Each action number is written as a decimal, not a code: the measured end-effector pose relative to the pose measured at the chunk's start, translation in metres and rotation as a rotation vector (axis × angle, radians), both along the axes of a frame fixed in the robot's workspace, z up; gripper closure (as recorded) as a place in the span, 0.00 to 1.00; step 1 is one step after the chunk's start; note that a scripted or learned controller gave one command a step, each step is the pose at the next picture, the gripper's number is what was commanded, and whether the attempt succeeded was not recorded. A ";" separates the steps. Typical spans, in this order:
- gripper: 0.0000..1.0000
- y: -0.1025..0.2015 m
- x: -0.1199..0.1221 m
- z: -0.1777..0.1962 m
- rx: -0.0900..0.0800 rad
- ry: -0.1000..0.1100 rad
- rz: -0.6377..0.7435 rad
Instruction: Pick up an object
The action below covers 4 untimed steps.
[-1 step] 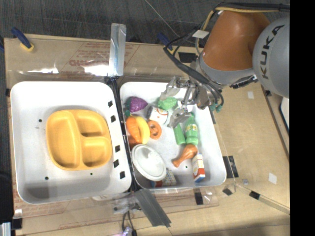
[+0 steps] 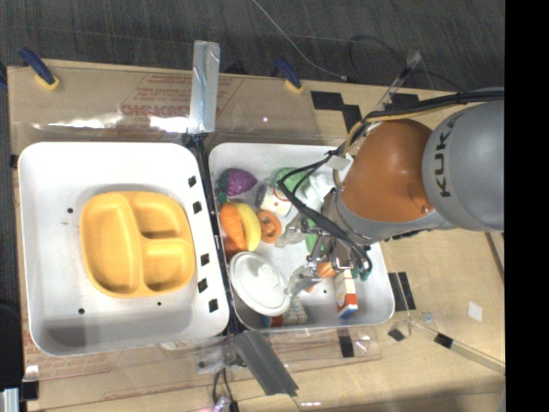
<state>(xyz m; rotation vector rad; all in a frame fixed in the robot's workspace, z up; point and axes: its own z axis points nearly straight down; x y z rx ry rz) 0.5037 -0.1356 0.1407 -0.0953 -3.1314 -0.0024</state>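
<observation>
In right bin (image 2: 377, 303), gripper (image 2: 330, 260) above cluttered objects, orientation unclear

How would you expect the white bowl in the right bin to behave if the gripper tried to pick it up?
The white bowl looks rigid and glossy, so probably slippery. It seems tilted against the bin wall beside the orange toy, so it may rock or slide when nudged.

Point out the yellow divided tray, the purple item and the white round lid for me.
yellow divided tray (image 2: 137, 240): camera view, its central ridge.
purple item (image 2: 239, 181): camera view, its top.
white round lid (image 2: 258, 283): camera view, its middle.
</observation>
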 end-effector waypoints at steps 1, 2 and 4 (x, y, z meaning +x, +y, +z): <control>0.00 -0.010 0.053 -0.042 -0.003 -0.018 -0.262; 0.00 0.014 0.078 -0.043 -0.003 -0.021 -0.636; 0.00 -0.012 0.100 -0.043 -0.002 -0.017 -1.148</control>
